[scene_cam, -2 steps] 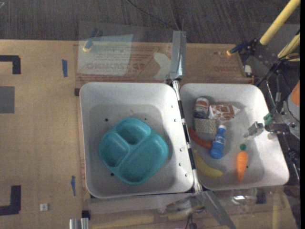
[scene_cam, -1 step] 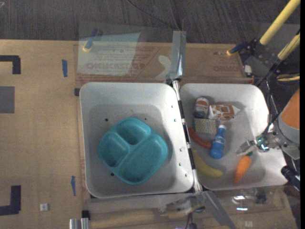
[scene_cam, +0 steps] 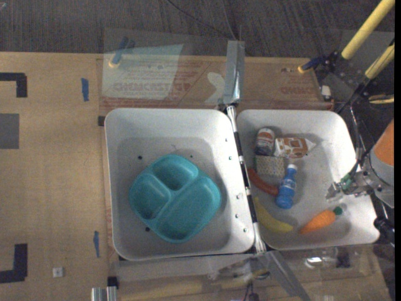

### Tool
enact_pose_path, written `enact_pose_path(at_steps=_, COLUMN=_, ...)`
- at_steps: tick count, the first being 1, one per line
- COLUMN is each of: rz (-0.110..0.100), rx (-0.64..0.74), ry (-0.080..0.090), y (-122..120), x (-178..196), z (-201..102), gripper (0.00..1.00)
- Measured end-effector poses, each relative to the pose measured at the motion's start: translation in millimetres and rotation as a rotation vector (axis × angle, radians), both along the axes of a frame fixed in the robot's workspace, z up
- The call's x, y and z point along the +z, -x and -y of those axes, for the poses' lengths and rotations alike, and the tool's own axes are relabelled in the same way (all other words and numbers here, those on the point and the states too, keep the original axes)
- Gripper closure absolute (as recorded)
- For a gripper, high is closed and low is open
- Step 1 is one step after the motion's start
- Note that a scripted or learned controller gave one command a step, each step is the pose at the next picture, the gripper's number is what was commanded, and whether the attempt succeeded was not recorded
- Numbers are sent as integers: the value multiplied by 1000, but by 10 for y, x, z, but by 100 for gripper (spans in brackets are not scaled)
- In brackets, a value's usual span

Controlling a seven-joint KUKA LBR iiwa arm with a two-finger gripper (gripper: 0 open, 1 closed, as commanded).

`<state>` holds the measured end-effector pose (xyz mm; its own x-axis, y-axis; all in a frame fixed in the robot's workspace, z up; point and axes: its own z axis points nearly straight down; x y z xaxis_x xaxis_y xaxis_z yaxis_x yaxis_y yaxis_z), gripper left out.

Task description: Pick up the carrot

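Observation:
The orange carrot (scene_cam: 320, 221) lies at the front right of the right bin (scene_cam: 351, 234), with its green top pointing to the back right. The gripper (scene_cam: 343, 187) hangs over the right side of that bin, a little behind and to the right of the carrot's green end, apart from it. Nothing shows in its grasp.
The right bin also holds a yellow banana (scene_cam: 273, 219), a blue bottle (scene_cam: 287, 187), a red sausage-like piece (scene_cam: 262, 182), a patterned pouch (scene_cam: 270, 165), a small can (scene_cam: 265, 140) and an orange-and-white carton (scene_cam: 292, 147). A teal divided plate (scene_cam: 175, 197) lies in the left bin (scene_cam: 125, 130).

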<state>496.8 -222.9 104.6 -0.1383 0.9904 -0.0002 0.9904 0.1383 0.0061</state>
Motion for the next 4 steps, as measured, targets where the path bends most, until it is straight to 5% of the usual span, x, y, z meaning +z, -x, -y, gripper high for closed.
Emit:
enact_pose_path(at_steps=1, rz=-3, rx=4, ry=-4, y=-4, x=-2, z=-23, gripper=0)
enact_pose_path(at_steps=2, rz=2, rx=39, ry=5, y=161, x=-165, z=-154, gripper=0)
enact_pose_path(at_steps=3, rz=7, rx=34, ry=6, y=153, x=-54, z=-136, gripper=100)
enact_pose_path(at_steps=4, rz=7, rx=34, ry=6, y=153, x=-54, z=-137, gripper=0)
